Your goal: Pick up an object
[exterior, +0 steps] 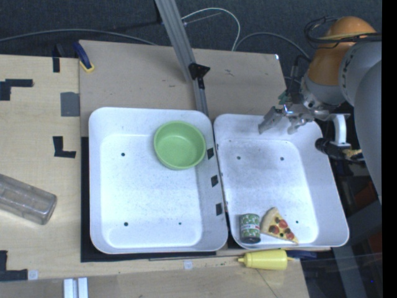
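My gripper [280,123] hangs over the back edge of the right bin [322,185], open, with nothing between its two grey fingers [267,122]. A small green can [250,227] stands at the front of the right bin. Beside it on the right lies a toy pizza slice [278,225]. A light green bowl [180,144] sits upright at the back right of the left bin [111,185]. All three objects are far from the gripper.
A yellow squeeze bottle [267,260] lies on the bench just in front of the right bin. A slanted metal pole [181,42] rises behind the bins. A clear plastic container [23,198] lies at the far left.
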Controlling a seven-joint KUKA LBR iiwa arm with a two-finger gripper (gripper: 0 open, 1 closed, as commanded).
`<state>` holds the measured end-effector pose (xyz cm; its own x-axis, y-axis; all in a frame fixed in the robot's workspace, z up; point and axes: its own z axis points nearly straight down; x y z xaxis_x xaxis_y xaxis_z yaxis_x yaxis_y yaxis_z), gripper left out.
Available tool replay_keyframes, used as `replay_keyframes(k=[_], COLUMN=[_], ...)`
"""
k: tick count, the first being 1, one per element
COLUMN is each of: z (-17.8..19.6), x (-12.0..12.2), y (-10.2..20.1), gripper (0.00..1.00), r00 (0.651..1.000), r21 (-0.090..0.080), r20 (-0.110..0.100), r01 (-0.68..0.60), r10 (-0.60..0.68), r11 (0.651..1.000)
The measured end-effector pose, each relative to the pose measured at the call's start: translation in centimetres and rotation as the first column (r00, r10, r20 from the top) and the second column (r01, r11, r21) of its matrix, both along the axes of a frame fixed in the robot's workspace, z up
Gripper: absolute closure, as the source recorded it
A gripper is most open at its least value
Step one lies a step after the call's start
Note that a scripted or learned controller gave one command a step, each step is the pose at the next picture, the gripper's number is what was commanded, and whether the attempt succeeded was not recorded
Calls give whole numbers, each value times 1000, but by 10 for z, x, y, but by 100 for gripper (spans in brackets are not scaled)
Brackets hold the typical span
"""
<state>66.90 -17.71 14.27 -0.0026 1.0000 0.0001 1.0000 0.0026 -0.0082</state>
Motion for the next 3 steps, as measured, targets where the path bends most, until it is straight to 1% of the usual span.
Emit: replay_keyframes(k=[1, 2, 3], z=[-53, -41, 19], x=[-1, 0, 2], y=[1, 2, 11], gripper=[0, 100, 100], r00=[1000, 1000, 1000], r21=[-1, -2, -1], r20=[2, 4, 14], r01=[0, -2, 0], r10=[0, 2, 0], r11=[1000, 1000, 1000])
